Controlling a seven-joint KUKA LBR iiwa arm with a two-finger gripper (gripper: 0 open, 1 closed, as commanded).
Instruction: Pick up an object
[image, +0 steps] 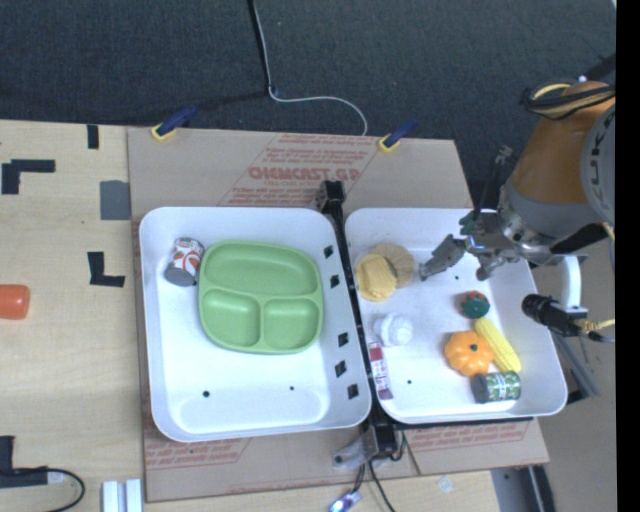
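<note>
Nearest you, at the front of the right bin (545, 405), lies a small green can (497, 387) on its side, touching the orange toy pumpkin (468, 352) just behind it. Beside the pumpkin you see a yellow corn cob (497, 343) lying at a slant, and behind that a small red-and-green toy fruit (473, 304). Toward the bin's left wall sit a clear plastic bottle (392, 330), a narrow red-and-white tube (378, 368) along the wall, and farther back a tan bun-like piece (378, 276) against a round brown one (398, 262).

Your gripper (462, 260) hangs over the back of the right bin, reaching in from the right under the arm's grey wrist (540, 215). Its two fingers are spread apart: one dark finger (438, 262) points down and left toward the bun, the other sits nearer the red-and-green fruit. You can see nothing between them, and they touch no object.

In the left bin (240, 415) you have a green divided plate (260, 297) with three compartments, and a small red-and-white can (184, 262) just beside its back left edge.
</note>
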